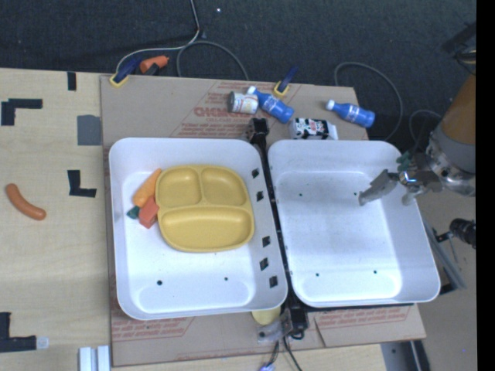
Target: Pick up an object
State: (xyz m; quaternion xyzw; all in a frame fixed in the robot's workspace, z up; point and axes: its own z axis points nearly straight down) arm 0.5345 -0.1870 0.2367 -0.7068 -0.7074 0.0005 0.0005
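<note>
Gripper being held over the right bin's right side, with nothing seen between its fingers.

The gripper [384,185] is being kept above the right bin [348,284], near its right wall; whether its fingers are spread or closed cannot be told. In the left bin [193,296], a yellow divided plate [205,207] is lying, with an orange carrot toy [145,192] touching its left edge. Beyond the right bin's far rim, two blue bottles [352,114] are lying on the bench [46,284].
</note>
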